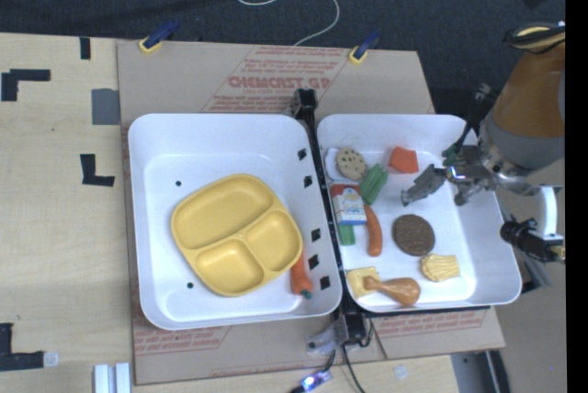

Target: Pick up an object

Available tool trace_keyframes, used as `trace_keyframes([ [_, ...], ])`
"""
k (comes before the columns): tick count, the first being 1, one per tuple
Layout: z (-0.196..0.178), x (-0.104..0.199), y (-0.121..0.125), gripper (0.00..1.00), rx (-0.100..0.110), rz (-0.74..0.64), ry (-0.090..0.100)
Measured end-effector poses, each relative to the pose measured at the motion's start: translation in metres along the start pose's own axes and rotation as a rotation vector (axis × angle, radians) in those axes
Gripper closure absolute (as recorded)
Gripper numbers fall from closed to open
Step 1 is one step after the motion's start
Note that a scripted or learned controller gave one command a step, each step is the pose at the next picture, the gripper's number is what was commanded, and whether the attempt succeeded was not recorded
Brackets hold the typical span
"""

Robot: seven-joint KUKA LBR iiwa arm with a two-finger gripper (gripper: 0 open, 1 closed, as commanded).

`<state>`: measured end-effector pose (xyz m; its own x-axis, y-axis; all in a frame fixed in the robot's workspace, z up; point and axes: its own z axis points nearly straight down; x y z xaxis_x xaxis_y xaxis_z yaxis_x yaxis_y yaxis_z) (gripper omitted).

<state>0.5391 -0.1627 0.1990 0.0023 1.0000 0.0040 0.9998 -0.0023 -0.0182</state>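
Over the right bin (478, 198), the gripper (424, 187) hangs among the toy food; fingers look spread, nothing between them. Nearest items: orange block (402, 160), brown patty (414, 234), green piece (373, 184), all lying loose on the bin floor. Pick not yet done; descent, closing and lifting remain. Yellow plate (236, 233) and carrot (301, 276) sit in the left bin (152, 198), well apart.

One fixed camera looks down at a slant from above the pale wooden surface (55, 226), far enough to take in both shallow white plastic bins (147, 143) side by side; the grey, orange-banded arm (528, 106) enters at right.
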Motion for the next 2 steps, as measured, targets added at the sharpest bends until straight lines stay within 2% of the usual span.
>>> trace_keyframes([
  [1, -0.007, 0.000, 0.003, 0.00, -0.012, -0.004, -0.003],
  [2, 0.041, 0.004, -0.002, 0.00, -0.007, -0.004, -0.002],
])
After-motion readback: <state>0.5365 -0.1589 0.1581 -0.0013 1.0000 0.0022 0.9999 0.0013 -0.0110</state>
